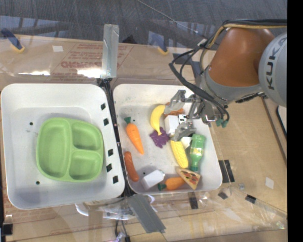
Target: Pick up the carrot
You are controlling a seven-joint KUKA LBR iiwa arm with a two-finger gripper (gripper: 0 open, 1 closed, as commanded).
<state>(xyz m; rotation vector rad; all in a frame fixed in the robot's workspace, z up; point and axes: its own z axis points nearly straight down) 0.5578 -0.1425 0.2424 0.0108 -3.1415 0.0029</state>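
Right now the carrot [135,137] lies flat on the floor of the right bin [141,92], in its left half, close to the wall it shares with the left bin [20,92]. Its green top points toward the bin's far edge and its tip toward the near edge, slanting slightly toward the bin's middle, so its long axis runs roughly far-to-near along that dividing wall. It looks free on both long sides: the purple grapes [160,137] sit just beside it toward the middle, apart from it, and a reddish sausage-shaped piece [130,166] lies nearer the near-left corner, beyond its tip.

My end effector [184,119] hangs over the far right part of the same bin, above the cluster of the banana [157,117], the corn cob [179,154] and the green bottle [196,153]. I cannot tell from this slant whether it is spread or closed; nothing visible sits in it. I judge the carrot untouched and the pick not yet begun.

So the relation that matters: the carrot lies away from me toward the bin's left wall, with the banana and grapes between us. I would have to travel across the bin toward that wall, then turn so my closing direction runs across the carrot's width, left-to-right, not along its length.

A second orange piece [174,183] rests by the near edge beside the pizza slice [189,177] and a white block [153,178]; I judge it could be mistaken for the target. The green divided plate [69,149] in the left bin plays no part.
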